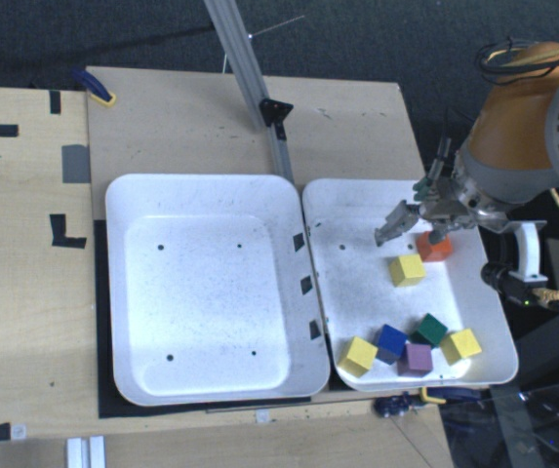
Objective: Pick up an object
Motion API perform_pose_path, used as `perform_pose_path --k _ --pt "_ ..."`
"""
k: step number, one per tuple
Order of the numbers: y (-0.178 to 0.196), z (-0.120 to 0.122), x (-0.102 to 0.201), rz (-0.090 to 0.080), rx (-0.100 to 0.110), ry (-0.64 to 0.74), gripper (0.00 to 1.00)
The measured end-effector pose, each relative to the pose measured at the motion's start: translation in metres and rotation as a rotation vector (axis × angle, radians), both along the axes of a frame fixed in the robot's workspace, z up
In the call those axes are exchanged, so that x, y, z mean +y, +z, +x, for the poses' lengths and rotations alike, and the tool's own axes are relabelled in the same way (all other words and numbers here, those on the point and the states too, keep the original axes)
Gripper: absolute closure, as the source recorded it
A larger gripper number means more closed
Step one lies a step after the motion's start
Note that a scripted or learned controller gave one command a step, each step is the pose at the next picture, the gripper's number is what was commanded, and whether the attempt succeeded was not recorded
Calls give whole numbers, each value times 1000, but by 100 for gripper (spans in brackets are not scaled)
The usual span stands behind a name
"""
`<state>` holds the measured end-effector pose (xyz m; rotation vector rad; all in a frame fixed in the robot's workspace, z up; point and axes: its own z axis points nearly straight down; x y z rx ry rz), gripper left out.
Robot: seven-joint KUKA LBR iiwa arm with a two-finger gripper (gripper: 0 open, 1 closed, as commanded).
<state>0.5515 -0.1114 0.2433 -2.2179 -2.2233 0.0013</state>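
Seven small blocks sit in the right bin (357, 203), by my count — three yellow, and one each of blue, purple, green and orange-red. Nearest the front rim they bunch up: a yellow block (359, 355) at the left end, the blue block (392, 342) just beside it, the purple block (418, 358) touching the blue one, the green block (432, 330) tucked just behind the purple, and a second yellow block (462, 345) at the right end, near the bin's corner. All five lie turned at slight, differing angles; they look roughly cubic, so none has a long axis to speak of.

Further back, well apart from that cluster, the third yellow block (407, 269) rests alone on the bin floor, one corner pointing toward the front. Just behind it and a little right lies the orange-red block (436, 250), partly covered by the arm's tool.

The gripper (418, 224) hangs over that spot — its two dark fingers look spread, one reaching left past the orange-red block, the other above it. Nothing is pinched between them.

The left bin (123, 203), alongside and touching the right one, shows only a speckled white floor with a few dark dots.
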Motion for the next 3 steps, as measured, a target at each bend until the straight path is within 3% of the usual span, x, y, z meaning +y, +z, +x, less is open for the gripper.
perform_pose_path --k 1,3 --pt "0 0 0 0 0 0 0" --pt "-109 -1 1 1 8 -1 0"
